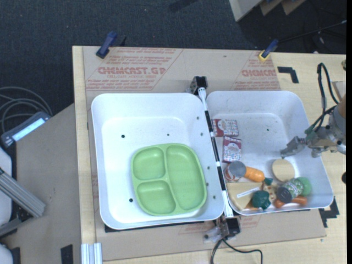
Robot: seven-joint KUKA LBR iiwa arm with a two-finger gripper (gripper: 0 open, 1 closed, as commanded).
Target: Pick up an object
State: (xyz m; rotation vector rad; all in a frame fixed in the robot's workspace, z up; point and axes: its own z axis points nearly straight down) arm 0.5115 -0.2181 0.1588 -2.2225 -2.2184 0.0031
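The pick is looking barely begun. Nearest the camera, toys are lying heaped in the front corner of the right bin point(286, 100): a small bottle with a green cap point(292, 188), and beside it, toward the left bin, an orange carrot point(253, 175); just beyond the bottle, a pale round disc point(283, 170). Farther back, the gripper point(300, 146) is hovering over that bin's outer rim, apparently carrying nothing; how wide it is standing I cannot tell. Grasping and lifting are remaining.

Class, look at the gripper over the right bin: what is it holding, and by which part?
Nothing. The gripper hangs above the right bin with no object between its fingers.
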